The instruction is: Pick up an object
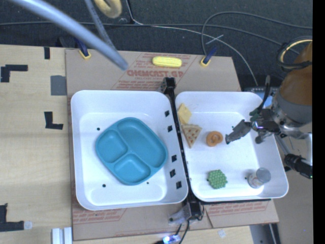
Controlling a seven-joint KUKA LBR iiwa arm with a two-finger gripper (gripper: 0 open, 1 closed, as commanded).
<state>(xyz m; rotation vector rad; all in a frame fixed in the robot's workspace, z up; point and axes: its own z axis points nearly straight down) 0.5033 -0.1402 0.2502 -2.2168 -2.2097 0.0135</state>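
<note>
Two shallow white bins sit side by side on a cardboard-covered bench, with a black divider between them. Left bin (81, 136) holds a blue compartment tray (131, 150), lying flat and tilted diagonally in the frame. Right bin (277, 187) holds five small items: a yellow wedge (183, 113) and a tan triangular piece (191, 134) at its left side, an orange round piece (214, 139) at centre, a green knobbly ball (217, 179) at lower centre, and a grey cylinder (260, 177) at lower right. A yellow corn-like item (166, 62) lies outside the bins, on the cardboard at upper centre.

Gripper (238, 131) reaches in from the right edge and hovers just right of the orange round piece. Its fingers appear slightly parted, and nothing is visible between them.

Judgement: the orange round piece is the likeliest target, being nearest. It looks like a small toy food item, light and stiff, probably plastic and somewhat smooth. It appears roughly round as seen, so I can identify no clear long axis or pointing direction. A hold across its width at mid-height seems best. Risk: a shallow grip could squeeze it out sideways. Neighbouring items lie well apart, leaving approach room.
</note>
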